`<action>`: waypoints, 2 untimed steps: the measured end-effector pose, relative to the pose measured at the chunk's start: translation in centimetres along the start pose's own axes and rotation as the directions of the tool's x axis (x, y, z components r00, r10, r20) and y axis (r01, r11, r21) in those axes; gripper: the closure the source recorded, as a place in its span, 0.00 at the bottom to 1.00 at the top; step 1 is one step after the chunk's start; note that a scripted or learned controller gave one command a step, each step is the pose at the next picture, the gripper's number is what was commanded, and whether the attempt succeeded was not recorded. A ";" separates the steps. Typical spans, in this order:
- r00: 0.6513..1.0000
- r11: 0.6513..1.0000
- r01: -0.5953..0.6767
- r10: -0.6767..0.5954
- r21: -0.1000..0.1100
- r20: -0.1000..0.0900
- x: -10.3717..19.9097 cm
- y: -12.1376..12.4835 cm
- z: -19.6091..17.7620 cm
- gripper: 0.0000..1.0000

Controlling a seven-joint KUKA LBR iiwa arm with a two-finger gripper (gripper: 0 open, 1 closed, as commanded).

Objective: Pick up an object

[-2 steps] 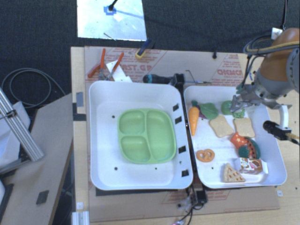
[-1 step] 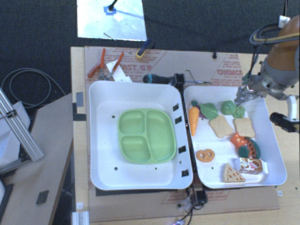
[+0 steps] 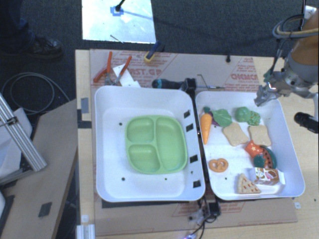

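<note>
The right bin (image 3: pixel 291 148) holds several toy foods: an orange carrot (image 3: pixel 206 126), a green leafy piece (image 3: pixel 222 117), a green broccoli piece (image 3: pixel 247 115), two bread slices (image 3: pixel 235 133) (image 3: pixel 259 135), a pretzel (image 3: pixel 218 165), a watermelon wedge (image 3: pixel 264 158), a wrapped snack (image 3: pixel 267 176) and a triangular cracker (image 3: pixel 246 184). My gripper (image 3: pixel 262 97) hangs over the bin's far right corner, up and to the right of the broccoli piece, with nothing seen in it. A green divided plate (image 3: pixel 156 144) lies in the left bin (image 3: pixel 107 133).
Behind the bins lie orange-handled pliers (image 3: pixel 110 67), a yellow clamp (image 3: pixel 152 54) and a dark tool with a teal tip (image 3: pixel 169 83). A shiny sheet (image 3: pixel 118 14) lies on the floor beyond. Black clips line the wall between the bins.
</note>
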State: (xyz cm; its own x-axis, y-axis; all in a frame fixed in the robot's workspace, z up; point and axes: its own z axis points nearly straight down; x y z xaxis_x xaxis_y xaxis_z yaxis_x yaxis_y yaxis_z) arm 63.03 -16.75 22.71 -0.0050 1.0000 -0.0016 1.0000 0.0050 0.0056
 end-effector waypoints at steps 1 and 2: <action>1.000 1.000 0.004 -0.004 0.006 -0.003 5.6 -1.5 0.0 1.00; 1.000 1.000 0.005 -0.005 0.006 -0.004 10.8 -2.0 1.1 1.00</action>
State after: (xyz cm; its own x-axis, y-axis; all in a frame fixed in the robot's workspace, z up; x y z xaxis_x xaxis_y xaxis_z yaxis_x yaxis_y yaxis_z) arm 60.98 -5.97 21.61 -0.0098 0.9999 0.0024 1.0000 0.0098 -0.0002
